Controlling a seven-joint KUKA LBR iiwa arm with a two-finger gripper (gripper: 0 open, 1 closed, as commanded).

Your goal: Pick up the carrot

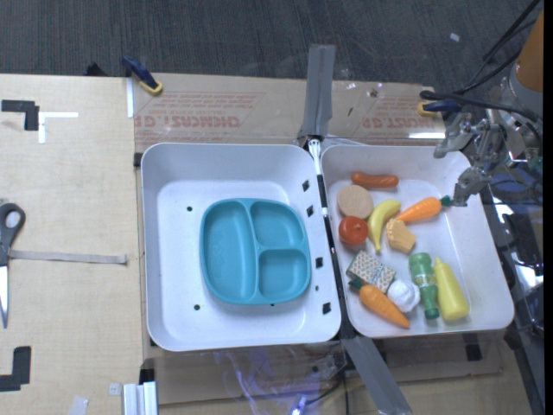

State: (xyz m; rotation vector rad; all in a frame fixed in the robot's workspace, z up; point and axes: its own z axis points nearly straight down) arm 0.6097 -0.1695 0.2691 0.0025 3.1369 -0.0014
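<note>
From the camera above, 2 white bins sit side by side on the surface. The left bin holds a teal divided plate with 3 compartments. The right bin holds a jumble of toy food. There are 2 carrots in it: one carrot lies near the bin's upper right, its orange body slanting up toward the right with its green stub at that end, just beside a yellow banana and a tan wedge; the other carrot lies near the bin's lower edge, below a checkered block and touching a small white piece. Also in the bin are a red sausage, a round tan bun, a tomato, a green bottle and a yellow bottle. The hand hangs at the bin's upper right corner — its lower tip is just beside the green end of the upper carrot, up and to the right of it, and nothing is seen between its fingers; whether they are spread or pressed together cannot be told. A pair of scissors lies on the wooden surface at far left.
</note>
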